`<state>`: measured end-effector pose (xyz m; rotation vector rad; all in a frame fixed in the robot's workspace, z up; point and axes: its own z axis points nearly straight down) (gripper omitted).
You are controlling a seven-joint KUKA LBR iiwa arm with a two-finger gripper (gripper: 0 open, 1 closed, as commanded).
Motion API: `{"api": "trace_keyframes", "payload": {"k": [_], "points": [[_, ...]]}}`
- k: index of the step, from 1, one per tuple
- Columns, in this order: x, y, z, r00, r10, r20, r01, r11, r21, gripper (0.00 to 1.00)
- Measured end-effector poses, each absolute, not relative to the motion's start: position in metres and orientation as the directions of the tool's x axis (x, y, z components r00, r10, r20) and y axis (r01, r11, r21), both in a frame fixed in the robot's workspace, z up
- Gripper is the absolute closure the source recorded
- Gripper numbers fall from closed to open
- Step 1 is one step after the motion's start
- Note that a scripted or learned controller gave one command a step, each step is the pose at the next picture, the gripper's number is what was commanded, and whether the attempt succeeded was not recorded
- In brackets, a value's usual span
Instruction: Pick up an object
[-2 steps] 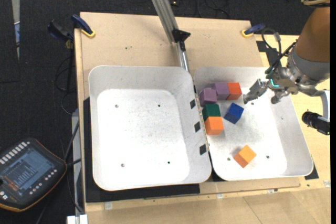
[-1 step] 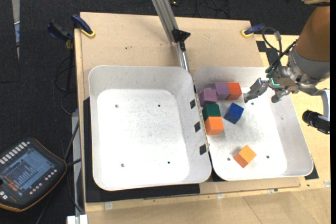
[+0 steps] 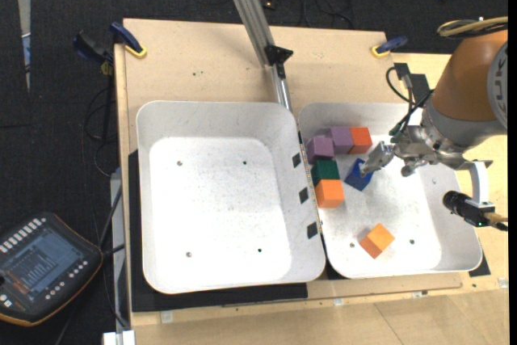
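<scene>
**Approach step: arm lowered over the right bin, nothing lifted yet.**
On the bench [image 3: 210, 52], the arm [image 3: 472, 93] reaches into the right bin [image 3: 420, 206]; you see its jaws [image 3: 378, 160] at the blue block [image 3: 356, 174], though whether they are apart or clamped cannot be told. The block lies tilted, its long axis running diagonally toward the wrist. Judged next: confirm the grip, then lift straight up.

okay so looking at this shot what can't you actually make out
- Pincer, camera view: its fingertips merge with the blue block, so open, shut or gripping is unclear.
- Blue block: partly covered by the pincer.
- Green block: partly hidden behind the orange block.
- Arm: cut off at the right edge.
</scene>
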<state>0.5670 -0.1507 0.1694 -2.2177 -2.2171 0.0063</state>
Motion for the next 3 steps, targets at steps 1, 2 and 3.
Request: {"api": "trace_keyframes", "payload": {"k": [1, 2, 3], "points": [[0.563, -0.158, 0.122, 0.001, 1.0, 0.0, 1.0, -0.001, -0.005, 0.0], [0.563, -0.157, 0.094, 0.0, 1.0, 0.001, 1.0, 0.0, -0.003, 0.0], [0.564, -0.157, 0.105, 0.001, 1.0, 0.0, 1.0, -0.001, 0.001, 1.0]]}}
